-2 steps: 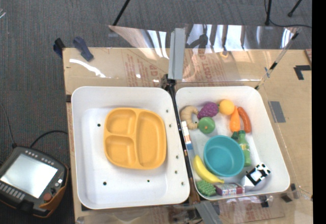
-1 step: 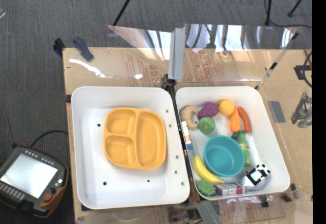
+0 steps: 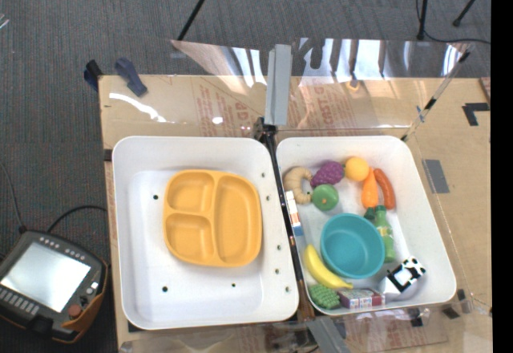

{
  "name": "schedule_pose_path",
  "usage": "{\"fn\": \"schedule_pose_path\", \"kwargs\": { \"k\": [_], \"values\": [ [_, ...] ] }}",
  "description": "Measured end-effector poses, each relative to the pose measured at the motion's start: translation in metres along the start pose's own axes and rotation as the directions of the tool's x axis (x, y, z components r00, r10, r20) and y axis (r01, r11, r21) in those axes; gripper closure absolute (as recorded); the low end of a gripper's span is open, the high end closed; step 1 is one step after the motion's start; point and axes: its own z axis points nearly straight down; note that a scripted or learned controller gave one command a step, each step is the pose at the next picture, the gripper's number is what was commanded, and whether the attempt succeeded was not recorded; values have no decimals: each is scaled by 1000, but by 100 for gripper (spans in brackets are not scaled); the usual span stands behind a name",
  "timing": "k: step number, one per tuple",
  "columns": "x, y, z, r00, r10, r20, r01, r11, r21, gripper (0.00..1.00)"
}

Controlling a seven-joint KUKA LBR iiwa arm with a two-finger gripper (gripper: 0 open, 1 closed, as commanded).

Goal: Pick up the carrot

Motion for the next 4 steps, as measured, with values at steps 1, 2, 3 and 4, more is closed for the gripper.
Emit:
{"fn": "schedule_pose_path", "kwargs": {
  "k": [1, 2, 3, 4],
  "values": [
    [28, 40, 74, 994, -109, -2, 109, 994, -13, 100],
    [35, 50, -13, 976, -218, -1, 218, 976, -1, 100],
    [34, 50, 4, 877, -481, 3, 481, 877, -9, 100],
    [33, 51, 68, 793, -609, 6, 609, 793, -12, 100]
  ]
}}
